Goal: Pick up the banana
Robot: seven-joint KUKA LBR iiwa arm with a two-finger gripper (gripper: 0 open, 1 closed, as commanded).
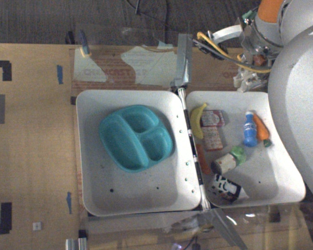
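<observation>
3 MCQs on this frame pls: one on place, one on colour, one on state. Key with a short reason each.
1. Where does the yellow curved banana lie?
A. In the right white bin, by its left wall
B. On the teal tray
C. On the bench outside the bins

2. What colour is the divided plastic tray in the left white bin?
A. Red
B. Teal
C. Black

3. How does the small blue bottle rest?
A. Lying flat beside the orange carrot-shaped toy
B. Lying on the divided tray
C. Sitting on top of the banana

Key: 1 A, the banana hugs the right bin's left wall. 2 B, the tray is teal. 3 A, the bottle lies on the bin floor next to the carrot toy.
</observation>
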